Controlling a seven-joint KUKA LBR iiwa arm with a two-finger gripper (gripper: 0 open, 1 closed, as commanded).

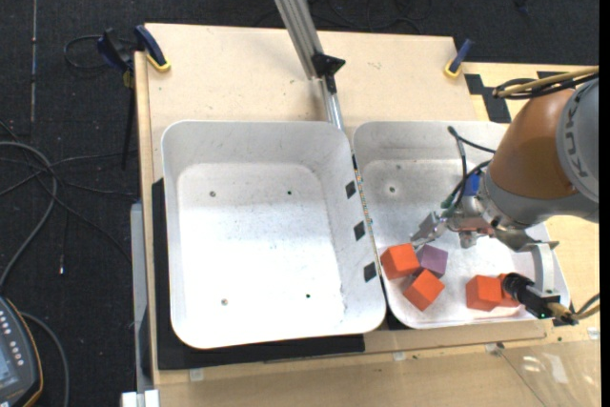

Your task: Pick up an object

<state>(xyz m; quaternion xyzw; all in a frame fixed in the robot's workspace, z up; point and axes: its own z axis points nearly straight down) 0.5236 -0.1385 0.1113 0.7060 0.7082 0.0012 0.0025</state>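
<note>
In the right bin point(400, 152) lie three orange blocks and one purple block. One orange block point(400, 259) sits at the bin's left wall, a second point(424, 289) just below it, and a third point(486, 293) toward the lower right. The purple block point(435, 257) rests between the first two orange ones. My gripper point(446, 234) hangs just above and behind the purple block, fingers spread apart with nothing between them. The grey and orange arm point(538, 157) reaches in from the right and hides part of the bin's right side.
The left bin point(191, 167) stands beside the right one, sharing a raised middle wall point(357, 205). A slanted metal pole point(291, 0) crosses the bench's back. Clamps sit at the bench's far corners point(152, 52).
</note>
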